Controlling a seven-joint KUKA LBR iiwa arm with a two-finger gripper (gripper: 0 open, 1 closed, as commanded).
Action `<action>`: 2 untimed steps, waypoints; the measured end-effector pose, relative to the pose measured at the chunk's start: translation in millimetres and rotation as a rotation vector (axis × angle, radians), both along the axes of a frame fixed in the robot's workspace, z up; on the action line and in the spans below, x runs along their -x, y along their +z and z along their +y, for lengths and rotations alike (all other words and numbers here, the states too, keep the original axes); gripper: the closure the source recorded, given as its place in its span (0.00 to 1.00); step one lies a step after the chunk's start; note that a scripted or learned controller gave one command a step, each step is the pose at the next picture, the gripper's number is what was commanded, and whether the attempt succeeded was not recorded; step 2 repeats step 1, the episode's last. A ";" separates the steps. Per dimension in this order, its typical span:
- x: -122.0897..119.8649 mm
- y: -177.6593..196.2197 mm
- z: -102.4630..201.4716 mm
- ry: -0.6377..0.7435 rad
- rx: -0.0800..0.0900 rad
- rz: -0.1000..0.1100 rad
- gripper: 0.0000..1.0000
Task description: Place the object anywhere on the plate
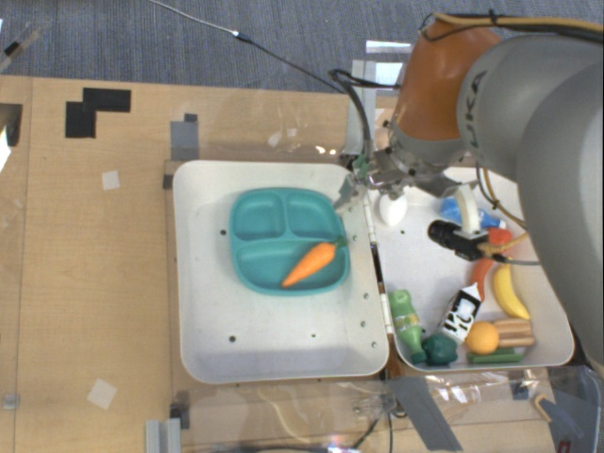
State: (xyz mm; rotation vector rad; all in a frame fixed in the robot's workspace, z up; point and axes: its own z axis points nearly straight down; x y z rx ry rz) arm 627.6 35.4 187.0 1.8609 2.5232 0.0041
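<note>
Nearest to me is the bench front edge, its pale wood running under both bins. The arm is the biggest thing here, a grey bulk with an orange band, coming over the right bin's far corner. The left bin is next in size, white and shallow, and in its middle sits the teal plate, divided into compartments. The right bin holds a heap along its near and right edges: a banana, a green bottle, an orange ball, a black-and-white carton and other small things.

The carrot already lies on the plate, in the large compartment on the near side, its thick end pointing toward the right bin, so the task looks done to me.

The gripper hangs over the wall between the bins, near their far edge, well clear of the carrot; whether it is parted or closed I cannot tell from here.

I judge the carrot to be a light toy, stiff, smooth and a bit slippery, not fragile. Being tapered, it would squeeze out of a grip near the tip, so the thicker middle, taken across its width, looks the best hold.
</note>
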 end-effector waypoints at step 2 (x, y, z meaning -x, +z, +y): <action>-40.0 -61.3 86.6 -0.046 -0.004 0.007 0.00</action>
